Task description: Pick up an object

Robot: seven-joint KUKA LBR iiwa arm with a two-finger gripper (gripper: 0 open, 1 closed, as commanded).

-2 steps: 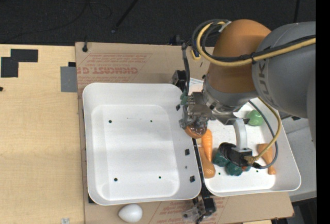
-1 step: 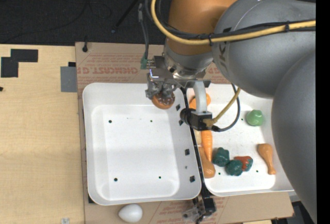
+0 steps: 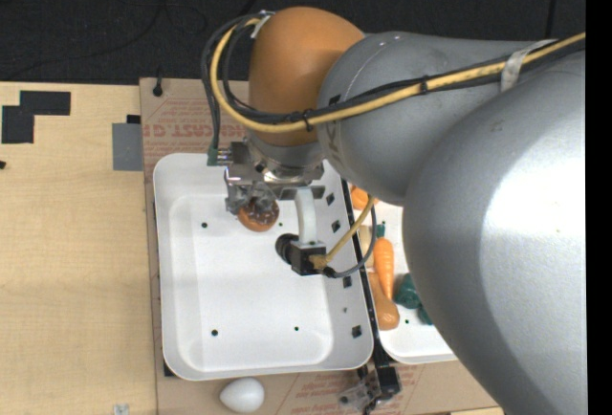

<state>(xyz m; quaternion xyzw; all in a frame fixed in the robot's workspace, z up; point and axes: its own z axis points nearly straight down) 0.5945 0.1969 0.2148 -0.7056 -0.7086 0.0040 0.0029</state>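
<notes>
The tool (image 3: 254,198) hung low over the far part of the white bin on the view's left (image 3: 182,327), and a small brown round piece (image 3: 259,214) sat right at its tip, touching it or nearly so. Whether the tool was open or closed could not be told from this slanted view, since the wrist hid its working end, and nothing showed that the brown piece was actually gripped. That piece was the likeliest thing to pick, being the one item seen on that bin's floor, near the far wall and well apart from the near rim. It looked like a small toy or foam shape with a darker centre, so it was probably light and fairly stiff. A rounded outline like that could roll or squirt sideways under an uneven squeeze. The safest hold seemed to be across its widest part, taken squarely from above, with the pinch centred so it did not pop out. Its surface looked matt rather than glossy, which should help friction, though the detail was too small to be sure. The neighbouring bin (image 3: 413,342) held an orange carrot (image 3: 383,265) and a green item (image 3: 409,292), both partly covered by the grey arm (image 3: 478,164). A white egg shape (image 3: 241,395) lay on the bench (image 3: 67,260) just outside the near rim.
</notes>
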